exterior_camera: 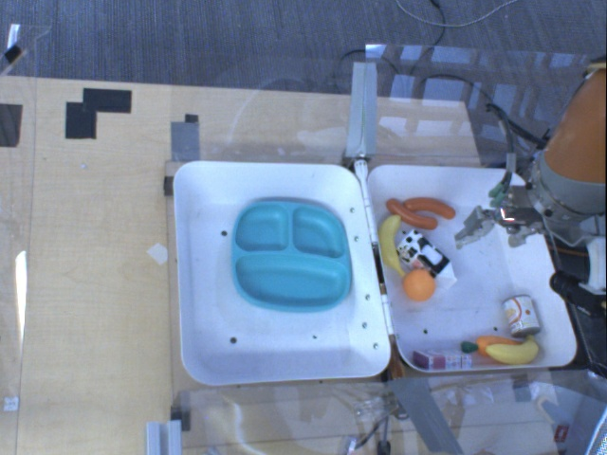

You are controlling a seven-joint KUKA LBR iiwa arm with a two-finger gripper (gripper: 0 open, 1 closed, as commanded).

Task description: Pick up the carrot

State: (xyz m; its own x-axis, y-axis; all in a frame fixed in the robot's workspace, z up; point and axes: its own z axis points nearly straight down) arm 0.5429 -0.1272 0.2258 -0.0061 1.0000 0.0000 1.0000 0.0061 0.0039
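The carrot (492,343) is found at the lower right of the frame, in the right bin (474,282). The gripper (480,226) is seen above it, fingers spread, nothing held.

A robotics lab is seen here; a pale wooden bench (85,254) is marked with black tape squares (95,110); two white bins (204,349) are fenced by clear panels; a loose cable (446,12) is left trailing on grey carpet (190,17).
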